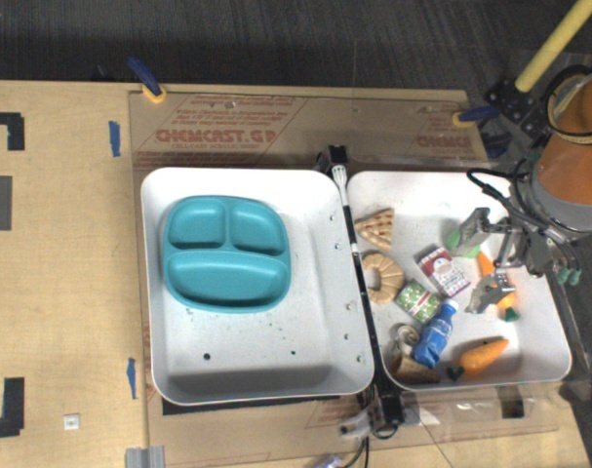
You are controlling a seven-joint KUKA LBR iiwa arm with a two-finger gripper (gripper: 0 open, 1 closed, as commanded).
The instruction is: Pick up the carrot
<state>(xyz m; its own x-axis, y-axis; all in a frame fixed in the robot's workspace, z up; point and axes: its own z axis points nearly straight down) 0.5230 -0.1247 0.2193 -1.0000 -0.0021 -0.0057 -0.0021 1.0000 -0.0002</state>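
A grey arm reaches into the right-hand bin (559, 344) on the bench, its fingers (493, 261) hanging above the clutter; they seem spread with nothing between them, though the view is blurred there. The carrot (485, 355) lies below the fingers, near the bin's front wall, just beside a blue bottle (435, 335). A good grasp likely means lowering straight over the carrot's middle and closing across its narrow width, clear of the bottle.
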